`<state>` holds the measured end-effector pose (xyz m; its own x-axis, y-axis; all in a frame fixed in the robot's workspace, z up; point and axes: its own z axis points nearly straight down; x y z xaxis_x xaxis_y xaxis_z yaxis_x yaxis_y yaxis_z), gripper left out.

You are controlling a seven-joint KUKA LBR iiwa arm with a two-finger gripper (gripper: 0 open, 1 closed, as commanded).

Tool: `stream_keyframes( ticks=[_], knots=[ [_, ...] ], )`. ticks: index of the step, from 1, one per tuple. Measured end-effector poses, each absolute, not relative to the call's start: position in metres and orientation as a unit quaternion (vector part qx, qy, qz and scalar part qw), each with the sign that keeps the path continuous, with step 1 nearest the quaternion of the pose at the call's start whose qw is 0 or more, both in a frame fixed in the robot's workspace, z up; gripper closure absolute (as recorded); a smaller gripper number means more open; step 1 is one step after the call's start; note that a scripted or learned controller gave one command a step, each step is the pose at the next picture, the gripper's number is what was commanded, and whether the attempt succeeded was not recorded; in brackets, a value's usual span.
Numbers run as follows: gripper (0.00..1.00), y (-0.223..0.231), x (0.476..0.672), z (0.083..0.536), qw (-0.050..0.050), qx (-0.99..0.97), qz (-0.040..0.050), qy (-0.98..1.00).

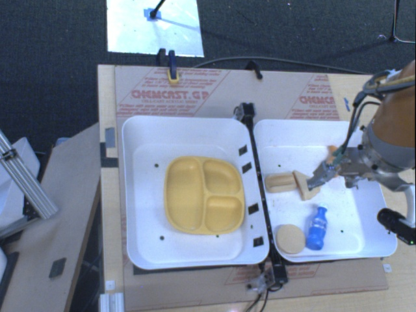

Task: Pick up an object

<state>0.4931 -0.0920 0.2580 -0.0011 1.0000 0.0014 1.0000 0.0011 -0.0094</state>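
My gripper (317,178) sits low in the right bin (286,135), tip touching the wooden block (289,183); cannot tell how the jaws stand; blue bottle (316,227) and round tan disc (291,238) just below, near the front wall; yellow divided plate (204,194) in the left bin (146,142); counter (214,86) under both.

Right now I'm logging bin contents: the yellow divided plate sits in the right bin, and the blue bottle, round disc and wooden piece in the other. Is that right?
Not quite. The camera view shows the yellow divided plate in the left bin. The blue bottle, round disc and wooden piece lie in the other one, the right bin.
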Motion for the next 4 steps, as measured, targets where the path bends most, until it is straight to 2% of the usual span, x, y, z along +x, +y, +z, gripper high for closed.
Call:
stream_keyframes(
  ticks=[1, 4],
  knots=[
    [0.0, -0.092, 0.495, 0.264, -0.001, -0.706, -0.0009, -0.708],
    [0.0, -0.089, 0.489, 0.092, 0.001, -0.707, 0.0003, -0.708]
  ],
)
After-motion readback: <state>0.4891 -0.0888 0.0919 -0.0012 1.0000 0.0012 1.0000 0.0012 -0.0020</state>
